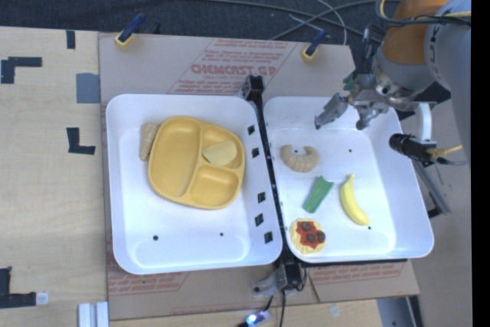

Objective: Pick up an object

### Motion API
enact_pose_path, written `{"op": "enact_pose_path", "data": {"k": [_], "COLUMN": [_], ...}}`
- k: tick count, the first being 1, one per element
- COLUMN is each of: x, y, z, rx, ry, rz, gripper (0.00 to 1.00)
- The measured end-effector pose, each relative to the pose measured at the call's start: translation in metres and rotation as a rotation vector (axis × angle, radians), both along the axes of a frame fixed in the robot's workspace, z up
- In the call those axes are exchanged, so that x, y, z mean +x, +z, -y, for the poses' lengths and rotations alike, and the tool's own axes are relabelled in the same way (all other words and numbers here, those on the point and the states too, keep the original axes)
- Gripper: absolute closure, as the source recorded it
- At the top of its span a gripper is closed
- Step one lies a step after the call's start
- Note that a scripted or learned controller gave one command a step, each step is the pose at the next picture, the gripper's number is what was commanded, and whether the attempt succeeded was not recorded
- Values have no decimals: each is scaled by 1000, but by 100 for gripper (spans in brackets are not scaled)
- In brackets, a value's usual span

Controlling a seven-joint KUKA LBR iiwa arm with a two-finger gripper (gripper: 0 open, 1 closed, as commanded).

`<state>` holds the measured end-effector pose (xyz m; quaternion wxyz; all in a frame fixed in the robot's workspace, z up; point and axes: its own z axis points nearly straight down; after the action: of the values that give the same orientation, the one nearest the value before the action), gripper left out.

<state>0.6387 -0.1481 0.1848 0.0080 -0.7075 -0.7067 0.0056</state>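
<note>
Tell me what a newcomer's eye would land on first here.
The big yellow plastic divided plate in the left white bin stands out first. Next, the bright yellow toy banana in the right white bin, with the grey arm's pincer hovering above that bin's far end.

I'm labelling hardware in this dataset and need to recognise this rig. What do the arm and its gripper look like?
The arm is grey with a rounded orange band above the wrist. Thin yellowish cables loop over the orange part. The gripper is grey metal with two slim dark fingers. A black cylindrical part with a small orange spot juts out beside the wrist.
</note>
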Motion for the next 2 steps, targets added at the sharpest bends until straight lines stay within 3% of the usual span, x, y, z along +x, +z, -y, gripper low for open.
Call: {"op": "enact_pose_path", "data": {"k": [1,2], "x": [3,-8], "y": [8,-46], "z": [0,-3], "rx": [-2,-3], "ry": [3,3], "rz": [12,7], "gripper": [0,0]}}
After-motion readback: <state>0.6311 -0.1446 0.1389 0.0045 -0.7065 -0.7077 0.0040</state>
